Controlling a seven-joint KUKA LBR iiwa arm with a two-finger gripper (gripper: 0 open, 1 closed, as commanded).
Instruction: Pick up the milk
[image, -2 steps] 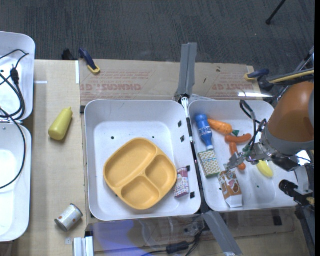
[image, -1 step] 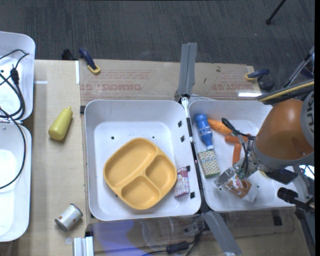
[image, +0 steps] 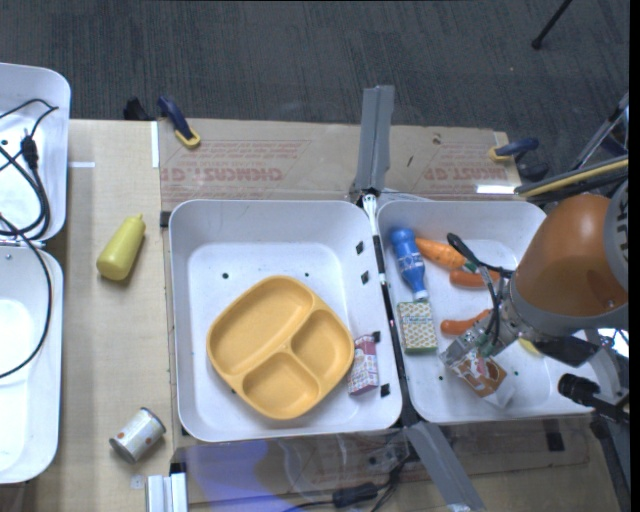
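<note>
Pincer (image: 478, 352) low in right bin (image: 530, 405), milk (image: 364, 366) against left bin's (image: 190, 300) right wall

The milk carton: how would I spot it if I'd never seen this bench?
Find the left bin with the yellow plate. The milk carton stands just off the plate's right edge, against the bin's right wall. It is small, boxy and red-and-white, the one other thing in that bin.

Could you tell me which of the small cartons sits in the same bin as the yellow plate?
The pinkish carton, leaning by the yellow plate's right edge; the green-speckled box lies in the right bin.
</note>
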